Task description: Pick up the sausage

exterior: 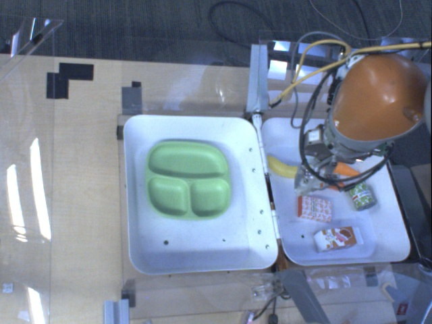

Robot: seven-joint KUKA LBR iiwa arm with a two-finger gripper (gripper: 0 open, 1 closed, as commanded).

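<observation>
Lower slowly over the sausage (347,169), probably the orange piece in the right bin (398,248), partly hidden under the arm, just beside the gripper (314,179). Cannot tell if the gripper is spread or closed. Centre first; avoid the green can (362,196).

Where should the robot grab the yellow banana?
Probably pinch the banana across its thin width, coming straight down: it lies flat, long and slim, close to the right bin wall, so sideways looks cramped. Its right end hides under the arm.
</observation>
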